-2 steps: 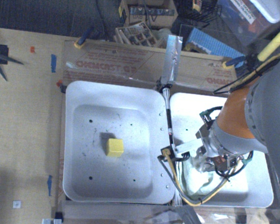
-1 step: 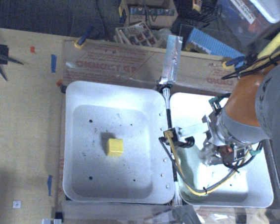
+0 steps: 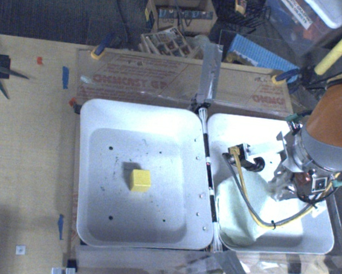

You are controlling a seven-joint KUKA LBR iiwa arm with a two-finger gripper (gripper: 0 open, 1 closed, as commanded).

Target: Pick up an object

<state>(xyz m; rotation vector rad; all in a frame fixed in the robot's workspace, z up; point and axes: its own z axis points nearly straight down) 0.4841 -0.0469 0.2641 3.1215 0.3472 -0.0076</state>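
Yellow cube [image 3: 141, 180]: lies alone on the floor of the left bin [image 3: 94, 125], near the middle and slightly toward the near side, well apart from every wall. It appears to sit flat, its faces roughly square to the bin sides.

Gripper [image 3: 281, 189]: hangs low over the right bin [image 3: 244, 132], well apart from the cube. Whether it is wide or narrow cannot be told from this view; nothing is seen held.

Step in hand, as judged: carry the gripper across to the left bin and set it above the cube. Recommended: lift first, so the tool passes over the two adjoining rims [image 3: 209, 168] between the bins, then centre over the cube, line the closing direction up with a pair of opposite faces, and descend straight.

Clearances: open floor lies on all sides of the cube, so a vertical approach looks unobstructed. The raised middle rims are the one edge likely to catch a low crossing. The arm [image 3: 333, 129] enters from the right.
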